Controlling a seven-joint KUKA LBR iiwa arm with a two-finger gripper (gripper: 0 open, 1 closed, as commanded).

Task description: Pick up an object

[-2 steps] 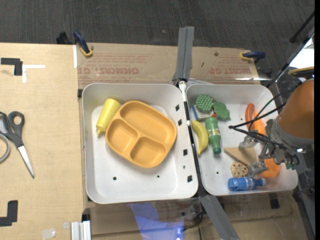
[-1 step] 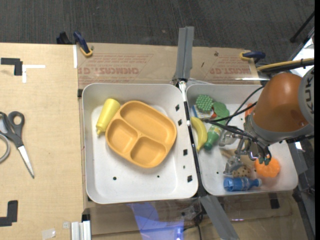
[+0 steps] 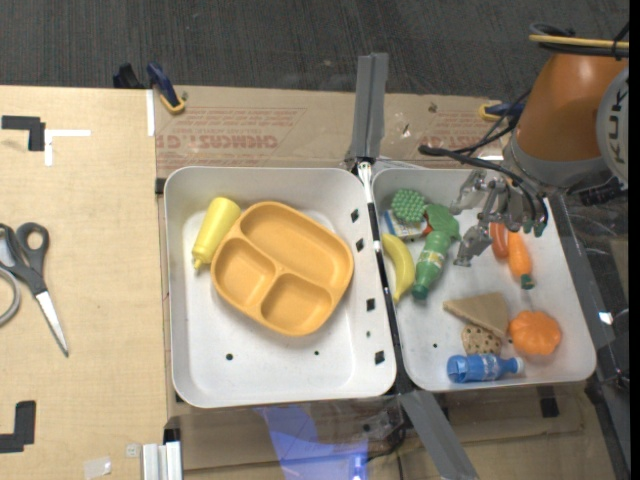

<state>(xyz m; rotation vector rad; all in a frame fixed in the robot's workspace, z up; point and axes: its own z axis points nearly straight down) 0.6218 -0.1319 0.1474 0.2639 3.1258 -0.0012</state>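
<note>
The gripper (image 3: 478, 230), fingers apart and empty, hangs between one green bottle (image 3: 432, 251) and one carrot (image 3: 517, 257).

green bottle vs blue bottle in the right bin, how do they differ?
The green bottle stands out as longer than the blue bottle. Green lies slanted near the bin's middle, beside the banana; blue lies nearly level along the near wall. Both are small toy bottles lying on their sides in the right bin.

Grey arm (image 3: 610, 118) with orange band, black cables, metal pincer (image 3: 478, 236).
</note>
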